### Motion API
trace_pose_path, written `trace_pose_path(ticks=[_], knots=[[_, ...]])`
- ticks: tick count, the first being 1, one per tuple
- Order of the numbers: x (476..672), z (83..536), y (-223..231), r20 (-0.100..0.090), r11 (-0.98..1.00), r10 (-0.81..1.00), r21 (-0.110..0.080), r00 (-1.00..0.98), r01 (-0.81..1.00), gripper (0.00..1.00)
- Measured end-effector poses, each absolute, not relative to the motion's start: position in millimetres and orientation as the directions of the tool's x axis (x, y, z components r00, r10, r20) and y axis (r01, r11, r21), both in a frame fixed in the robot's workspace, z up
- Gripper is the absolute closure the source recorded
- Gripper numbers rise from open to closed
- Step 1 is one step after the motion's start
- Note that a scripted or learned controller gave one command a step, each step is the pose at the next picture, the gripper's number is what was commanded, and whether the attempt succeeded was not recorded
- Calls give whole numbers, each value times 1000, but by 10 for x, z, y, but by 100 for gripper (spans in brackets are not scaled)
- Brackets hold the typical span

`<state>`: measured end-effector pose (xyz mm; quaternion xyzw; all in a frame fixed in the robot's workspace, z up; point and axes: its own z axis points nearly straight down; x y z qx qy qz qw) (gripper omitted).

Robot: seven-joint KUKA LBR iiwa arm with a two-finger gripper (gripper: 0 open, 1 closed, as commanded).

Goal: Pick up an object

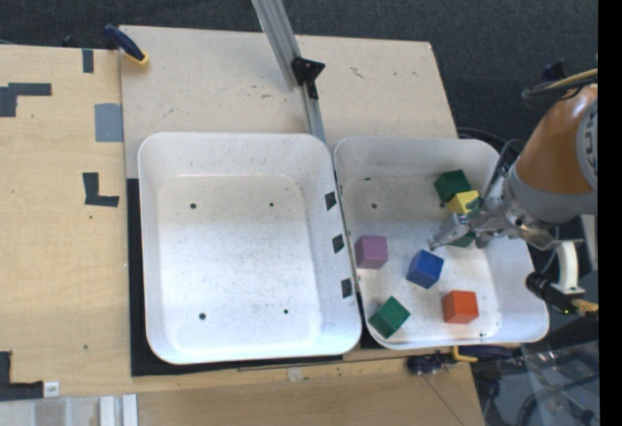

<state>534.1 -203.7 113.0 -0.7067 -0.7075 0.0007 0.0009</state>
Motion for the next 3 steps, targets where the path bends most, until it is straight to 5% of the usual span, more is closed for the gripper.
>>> trace_pose_path(ticks=[1,2,3], knots=[[5342,1228,-2032,1,2,1000,-2,-2,1000,100],[5363,1860,-2008,-2,2,1000,5,-2,1000,100],[5369,2029,-2005,0,1,1000,1,-1,1000,100]])
